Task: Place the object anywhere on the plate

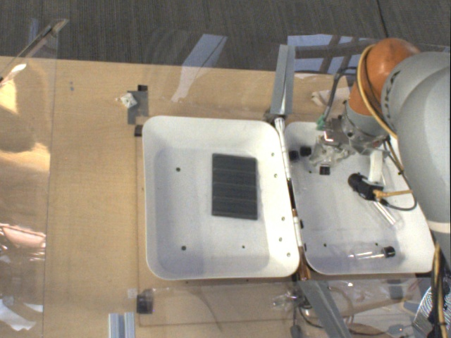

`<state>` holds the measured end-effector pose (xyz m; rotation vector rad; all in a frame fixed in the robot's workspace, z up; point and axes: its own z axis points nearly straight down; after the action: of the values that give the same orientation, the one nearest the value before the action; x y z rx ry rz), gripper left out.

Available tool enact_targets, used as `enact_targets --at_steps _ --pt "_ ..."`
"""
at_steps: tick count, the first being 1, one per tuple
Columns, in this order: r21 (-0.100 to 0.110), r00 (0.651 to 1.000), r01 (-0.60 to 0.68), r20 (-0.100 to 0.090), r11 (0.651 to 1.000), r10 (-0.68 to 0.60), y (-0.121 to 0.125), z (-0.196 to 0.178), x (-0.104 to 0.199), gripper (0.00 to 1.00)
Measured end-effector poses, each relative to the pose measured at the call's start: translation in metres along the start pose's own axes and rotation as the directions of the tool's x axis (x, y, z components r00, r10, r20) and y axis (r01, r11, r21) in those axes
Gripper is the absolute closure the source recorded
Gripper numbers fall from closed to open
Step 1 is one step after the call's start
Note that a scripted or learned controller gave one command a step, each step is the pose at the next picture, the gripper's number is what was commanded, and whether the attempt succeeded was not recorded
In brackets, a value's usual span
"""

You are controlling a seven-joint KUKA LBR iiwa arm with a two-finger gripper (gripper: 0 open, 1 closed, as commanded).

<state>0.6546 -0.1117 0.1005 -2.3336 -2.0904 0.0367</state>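
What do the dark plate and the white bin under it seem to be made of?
The plate looks like matt dark grey rubber or plastic: it shows bands across it and no shine. The view leaves open which of the two it is. The left bin looks like smooth moulded plastic: an even white, with rounded corners and soft shading on its walls.

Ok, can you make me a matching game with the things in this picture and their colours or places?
Things:
1. plate
2. left bin
3. band on the arm
4. end effector

Colours or places:
A. orange
B. above the right bin
C. white
D. dark grey, lying inside a bin

Pairs: 1-D, 2-C, 3-A, 4-B.
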Motion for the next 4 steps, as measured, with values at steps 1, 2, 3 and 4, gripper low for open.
enact_targets --at_steps 1,2,3,4 --pt "-0.032 0.929 0.371 -0.002 0.928 -0.371 -0.004 -0.087 0.094 1.00" --pt "-0.032 0.869 0.494 0.002 0.869 -0.494 -0.127 -0.098 0.138 1.00" --pt "-0.028 0.857 0.515 0.000 0.857 -0.516 -0.194 -0.015 0.229 1.00" --pt "-0.031 0.673 0.740 0.011 0.672 -0.740 -0.101 -0.039 0.241 1.00"
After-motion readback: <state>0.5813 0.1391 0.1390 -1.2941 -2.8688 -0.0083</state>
